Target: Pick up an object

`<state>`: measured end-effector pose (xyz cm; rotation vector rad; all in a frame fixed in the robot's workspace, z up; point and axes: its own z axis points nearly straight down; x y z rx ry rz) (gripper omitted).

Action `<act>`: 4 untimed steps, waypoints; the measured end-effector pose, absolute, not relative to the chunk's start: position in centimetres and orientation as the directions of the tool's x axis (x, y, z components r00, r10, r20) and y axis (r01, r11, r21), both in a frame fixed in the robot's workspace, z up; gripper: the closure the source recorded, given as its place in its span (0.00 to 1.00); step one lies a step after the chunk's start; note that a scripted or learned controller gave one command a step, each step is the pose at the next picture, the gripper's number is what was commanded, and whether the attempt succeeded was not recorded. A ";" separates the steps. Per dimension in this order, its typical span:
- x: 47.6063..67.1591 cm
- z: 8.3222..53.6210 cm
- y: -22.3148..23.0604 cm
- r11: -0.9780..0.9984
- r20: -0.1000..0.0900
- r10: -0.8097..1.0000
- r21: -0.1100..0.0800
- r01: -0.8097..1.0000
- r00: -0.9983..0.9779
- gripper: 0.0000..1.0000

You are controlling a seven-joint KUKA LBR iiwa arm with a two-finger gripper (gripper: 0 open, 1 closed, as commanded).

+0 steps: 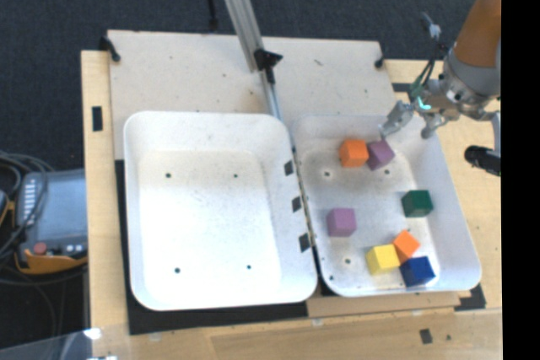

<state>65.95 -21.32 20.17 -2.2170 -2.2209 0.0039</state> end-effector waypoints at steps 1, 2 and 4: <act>66.0 20.5 -21.4 0.006 -0.003 1.000 -0.001 1.000 -0.006 0.00; 65.2 15.9 -21.1 0.002 -0.001 1.000 -0.003 1.000 -0.002 0.00; 65.6 9.7 -21.5 0.006 -0.003 1.000 -0.001 1.000 -0.006 0.00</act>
